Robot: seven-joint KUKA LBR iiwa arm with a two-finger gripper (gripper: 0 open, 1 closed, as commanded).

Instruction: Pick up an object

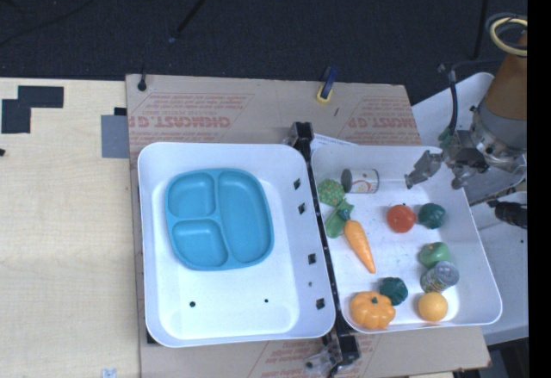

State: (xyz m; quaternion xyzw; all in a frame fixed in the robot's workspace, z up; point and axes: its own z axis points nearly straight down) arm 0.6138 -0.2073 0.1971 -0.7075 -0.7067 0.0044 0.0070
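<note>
Objects: small toy foods and cans lie scattered in the right bin (482,299), none lifted from its floor
Carrot (360,245): orange, lying at a slant left of centre, its top just beside a green leafy piece (331,192)
Tomato (400,218): red, near the middle, just beside a dark green round piece (431,215)
Small can (362,181): on its side near the bin's far edge
Near edge: a small orange pumpkin (372,310), a dark green lump (393,289) touching it, and a yellow-orange ball (432,306)
Right side: a green piece (433,253) with a grey can (441,275) just below it
Left bin (155,281): holds a blue three-compartment plate (219,218)
Gripper (439,168): at the far right corner of the right bin, above and apart from the objects; fingers spread open, nothing between them
Arm (508,96): enters from the right, orange band above the wrist
</note>
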